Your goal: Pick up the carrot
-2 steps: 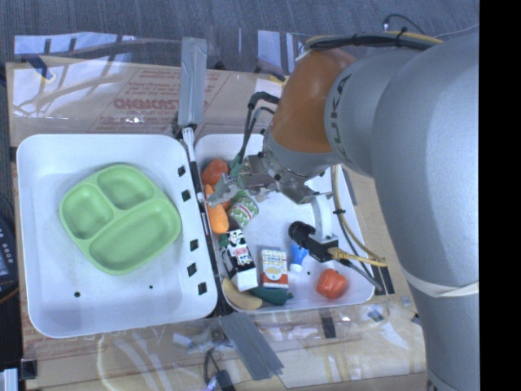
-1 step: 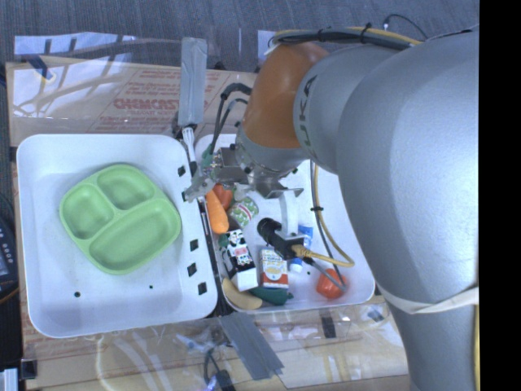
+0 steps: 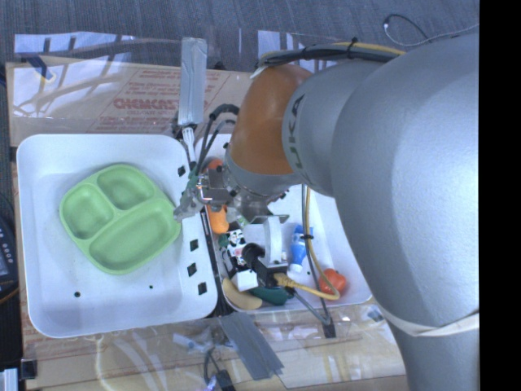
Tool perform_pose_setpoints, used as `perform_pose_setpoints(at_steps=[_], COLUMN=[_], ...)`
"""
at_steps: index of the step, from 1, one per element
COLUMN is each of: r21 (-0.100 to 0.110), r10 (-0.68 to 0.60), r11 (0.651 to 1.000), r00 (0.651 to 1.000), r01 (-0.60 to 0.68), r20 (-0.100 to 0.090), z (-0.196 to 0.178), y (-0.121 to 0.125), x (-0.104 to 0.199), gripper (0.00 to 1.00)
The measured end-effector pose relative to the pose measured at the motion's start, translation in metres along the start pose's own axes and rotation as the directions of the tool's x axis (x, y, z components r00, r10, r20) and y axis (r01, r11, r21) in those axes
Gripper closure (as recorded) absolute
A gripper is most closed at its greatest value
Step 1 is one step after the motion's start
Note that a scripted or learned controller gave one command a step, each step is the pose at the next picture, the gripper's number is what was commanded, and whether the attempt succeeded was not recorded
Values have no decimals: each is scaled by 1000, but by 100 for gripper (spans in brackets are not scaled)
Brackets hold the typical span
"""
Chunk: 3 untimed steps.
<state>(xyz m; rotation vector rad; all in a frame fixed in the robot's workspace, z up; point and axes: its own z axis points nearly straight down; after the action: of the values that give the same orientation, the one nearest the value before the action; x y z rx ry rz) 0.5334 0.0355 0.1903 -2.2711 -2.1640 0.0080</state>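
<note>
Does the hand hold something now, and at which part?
Cannot be told: the hand is down at the carrot, but the arm hides any grip.

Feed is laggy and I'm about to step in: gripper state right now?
Gripper: low in the right white bin, at the orange carrot; open, shut or holding cannot be told.

The grey arm (image 3: 391, 161) hangs over the right bin (image 3: 346, 296), its tool (image 3: 213, 198) at the carrot (image 3: 217, 217).
</note>
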Motion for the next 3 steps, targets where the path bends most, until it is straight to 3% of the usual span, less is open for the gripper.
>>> perform_pose_setpoints(at_steps=[1, 2, 3], r21=[2, -1, -2], r10=[253, 337, 248], r11=[967, 941, 969], r00=[967, 941, 969], r01=[-253, -337, -248], r20=[-1, -1, -2], z=[1, -1, 0], y=[-51, -26, -7], x=[-18, -90, -18], gripper=[0, 0, 0])
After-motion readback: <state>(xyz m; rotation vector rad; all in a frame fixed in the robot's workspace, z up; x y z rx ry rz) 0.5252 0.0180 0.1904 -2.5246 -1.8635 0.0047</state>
